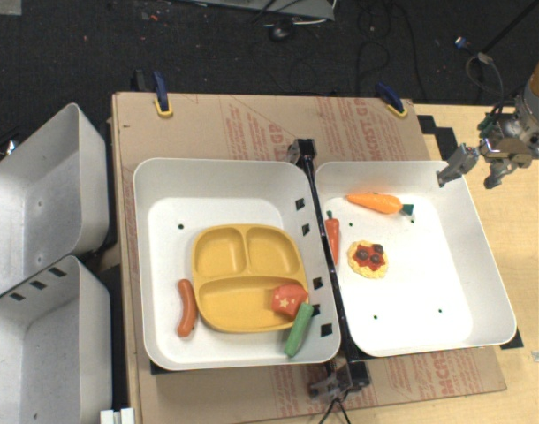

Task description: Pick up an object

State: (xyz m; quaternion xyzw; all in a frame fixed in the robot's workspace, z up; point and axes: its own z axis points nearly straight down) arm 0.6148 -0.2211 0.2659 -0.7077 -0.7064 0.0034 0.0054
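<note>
Hovering with fingers spread and nothing between them, the gripper (475, 168) sits right of the carrot (375, 203), approach stage; next move calls for descending onto it.

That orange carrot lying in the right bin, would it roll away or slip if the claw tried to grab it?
The carrot looks like smooth, stiff plastic, so it would likely keep its shape but might slip between the gripper fingers. Its round, tapered body lies flat on the bin floor, so a nudge would probably roll it in a curve. It seems small and light.
</note>
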